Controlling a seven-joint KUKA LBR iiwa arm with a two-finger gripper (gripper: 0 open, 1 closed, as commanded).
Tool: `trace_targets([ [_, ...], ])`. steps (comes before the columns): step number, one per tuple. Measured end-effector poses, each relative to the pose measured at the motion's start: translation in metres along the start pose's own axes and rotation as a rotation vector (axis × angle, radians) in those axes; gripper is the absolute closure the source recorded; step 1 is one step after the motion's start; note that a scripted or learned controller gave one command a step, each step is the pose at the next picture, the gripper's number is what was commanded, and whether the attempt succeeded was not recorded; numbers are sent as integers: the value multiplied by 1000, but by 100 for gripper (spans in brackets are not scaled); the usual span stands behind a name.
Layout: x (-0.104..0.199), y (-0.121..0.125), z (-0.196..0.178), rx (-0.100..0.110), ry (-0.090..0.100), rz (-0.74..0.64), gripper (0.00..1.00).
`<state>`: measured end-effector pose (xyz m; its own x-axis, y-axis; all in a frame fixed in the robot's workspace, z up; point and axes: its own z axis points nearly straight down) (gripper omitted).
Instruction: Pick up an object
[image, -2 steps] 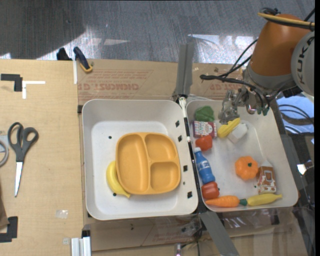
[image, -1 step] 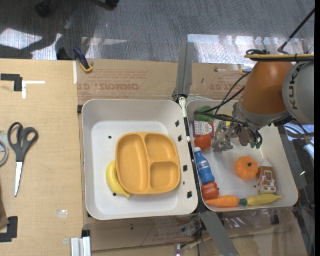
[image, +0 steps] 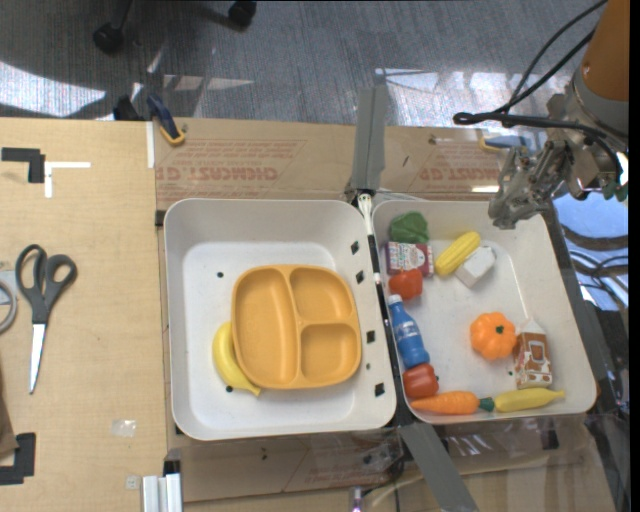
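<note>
**Desk:** What do you have, nearest edge first?

**Me:** In the right bin (image: 556, 262), along the near wall, I see a carrot (image: 447, 403) end to end with a small yellow banana (image: 528, 400), and a red pepper (image: 420, 380) just beside the carrot's blunt end. Behind them stands a little carton (image: 533, 360) touching an orange pumpkin (image: 493, 335). A blue bottle (image: 407, 333) lies by the divider. In the left bin (image: 190, 300) a yellow divided plate (image: 297, 326) overlaps a banana (image: 231, 362). On the bench to the left lie scissors (image: 40, 300).

**Desk:** And further back?

**Me:** A red-labelled pouch (image: 408, 258), a green vegetable (image: 408, 227), then a corn cob (image: 458, 253) touching a white block (image: 477, 267).

**Desk:** The gripper?

**Me:** The gripper (image: 510, 208) hangs over the right bin's far right corner, near the rim. I can't tell how far its fingers are spread; the metalwork blurs together. I see nothing between them. The corn cob and white block are the closest objects, lying nearer me and to the left of the fingertips, apart from them.
</note>
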<state>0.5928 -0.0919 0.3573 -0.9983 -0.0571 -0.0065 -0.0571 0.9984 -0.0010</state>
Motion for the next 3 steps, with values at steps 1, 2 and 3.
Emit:
trace_targets([
  [1, -66, -30, -36, 0, 1, 160, 100],
  [2, -50, -28, 168, -1, 4, 233, 100],
  [3, -5, -11, 264, 0, 2, 201, 100],
])
